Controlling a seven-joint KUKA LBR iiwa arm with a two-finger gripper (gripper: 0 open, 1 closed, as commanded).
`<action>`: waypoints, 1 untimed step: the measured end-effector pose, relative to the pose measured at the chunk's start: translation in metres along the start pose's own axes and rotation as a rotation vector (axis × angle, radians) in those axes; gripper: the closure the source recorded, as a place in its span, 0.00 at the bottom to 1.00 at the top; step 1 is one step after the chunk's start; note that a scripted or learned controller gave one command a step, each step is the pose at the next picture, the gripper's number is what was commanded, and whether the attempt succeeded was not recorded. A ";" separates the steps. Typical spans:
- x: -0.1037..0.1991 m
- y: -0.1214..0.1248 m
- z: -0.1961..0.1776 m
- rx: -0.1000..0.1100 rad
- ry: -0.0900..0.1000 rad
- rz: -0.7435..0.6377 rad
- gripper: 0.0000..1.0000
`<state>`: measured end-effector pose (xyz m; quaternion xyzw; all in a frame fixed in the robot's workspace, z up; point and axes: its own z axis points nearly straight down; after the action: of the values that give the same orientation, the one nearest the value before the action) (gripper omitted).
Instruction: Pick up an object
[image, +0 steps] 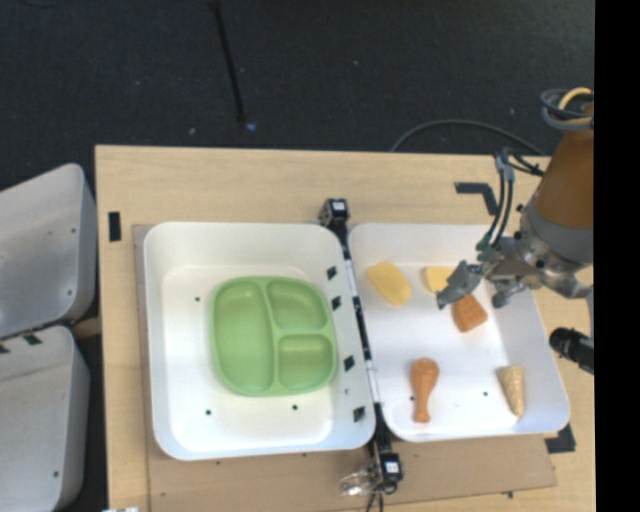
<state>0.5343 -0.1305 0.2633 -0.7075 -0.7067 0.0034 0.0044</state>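
In the right bin (530, 420), my gripper (478, 290) hangs over the upper right part with its fingers (458, 286) spread open. Nothing is held between them. An orange-brown chunk (470, 315) lies just below the fingertips, close to them. A small yellow piece (435, 278) sits just left of the left finger. Further left lies a yellow oblong food item (389, 283). A toy drumstick (424, 386) rests near the bin's front, and a pale cone (513, 389) lies at the front right.
The left bin (170, 420) holds a green divided plate (272, 334). A ridge with black clips (352, 330) separates the two bins. Grey chair-like panels (40, 260) stand left of the bench.
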 end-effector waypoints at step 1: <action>0.000 0.002 -0.006 -0.012 -0.002 -0.003 0.00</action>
<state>0.5363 -0.1304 0.2693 -0.7065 -0.7077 -0.0001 -0.0006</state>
